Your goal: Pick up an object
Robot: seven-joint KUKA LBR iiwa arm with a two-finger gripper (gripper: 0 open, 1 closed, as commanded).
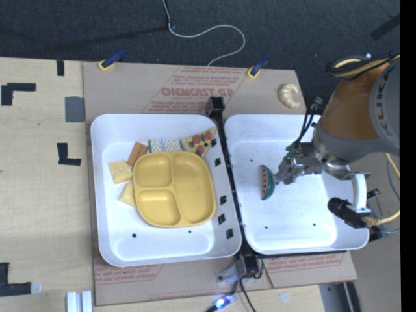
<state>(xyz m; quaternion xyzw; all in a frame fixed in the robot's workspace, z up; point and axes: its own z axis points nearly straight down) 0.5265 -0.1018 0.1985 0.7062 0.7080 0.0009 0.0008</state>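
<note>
While the arm (364, 119) is being extended in from the right, its gripper (286, 172) is being held low over the right bin (292, 239), just beside a watermelon-slice toy (266, 182). The toy is lying on the bin floor towards the left half of that bin, its red face with dark seeds being shown upward and its green rind being turned to the lower left. It is being touched, or very nearly touched, at its right edge by the dark tip of the gripper, but it is not being seen between the fingers, so no hold is being claimed. How the jaws are standing cannot be told: they are being viewed from above and are merged into one dark mass.

In the left bin (162, 255) a yellow divided plate (174, 188) is being shown lying flat near the middle. Several flat pieces are being partly covered by its upper and left edges: a tan cracker-like square (119, 171), an orange-brown strip (137, 153) and a pizza-slice toy (200, 140) near the divider between the bins. A pale shell-like object (291, 95) is lying on the cardboard sheet (188, 90) behind the right bin.
</note>
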